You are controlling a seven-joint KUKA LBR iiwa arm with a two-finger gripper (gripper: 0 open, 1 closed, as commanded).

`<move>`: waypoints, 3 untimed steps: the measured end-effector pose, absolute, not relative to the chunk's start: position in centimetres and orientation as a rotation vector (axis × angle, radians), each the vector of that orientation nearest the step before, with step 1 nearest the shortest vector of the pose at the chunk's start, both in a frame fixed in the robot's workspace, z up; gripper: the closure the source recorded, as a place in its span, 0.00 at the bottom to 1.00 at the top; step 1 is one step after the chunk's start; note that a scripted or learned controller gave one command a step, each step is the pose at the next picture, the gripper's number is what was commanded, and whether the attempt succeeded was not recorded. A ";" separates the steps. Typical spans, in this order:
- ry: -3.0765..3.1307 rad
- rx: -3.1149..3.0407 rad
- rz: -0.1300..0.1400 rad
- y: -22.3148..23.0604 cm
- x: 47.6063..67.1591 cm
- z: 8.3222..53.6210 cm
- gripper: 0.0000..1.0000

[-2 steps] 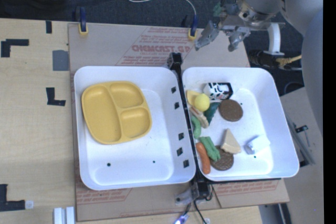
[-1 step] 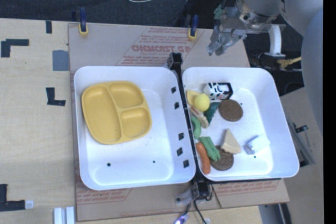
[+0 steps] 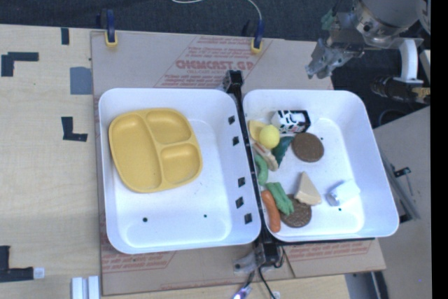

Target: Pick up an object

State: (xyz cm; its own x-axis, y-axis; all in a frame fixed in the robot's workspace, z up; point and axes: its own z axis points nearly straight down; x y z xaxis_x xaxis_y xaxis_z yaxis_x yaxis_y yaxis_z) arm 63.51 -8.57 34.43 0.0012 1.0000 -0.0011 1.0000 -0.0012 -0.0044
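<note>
Two white bins sit side by side on the desk. The left bin has a yellow plate. The right bin has toy food, like a carrot and cookie. The tool hangs above, holding nothing, fingers apart.

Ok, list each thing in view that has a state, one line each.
gripper: raised beyond the right bin's far edge, holding nothing visible
yellow divided plate: flat in the left bin, compartments bare
carrot: lying at the right bin's near-left
cheese wedge: resting partly on a brown cookie
black-and-white block: tilted
</note>
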 end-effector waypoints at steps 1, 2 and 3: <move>-2.211 -2.222 0.014 -13.7 58.8 30.2 1.00; -2.219 -2.226 0.004 -18.6 56.1 36.5 1.00; -2.210 -2.216 0.014 -22.1 56.0 26.5 1.00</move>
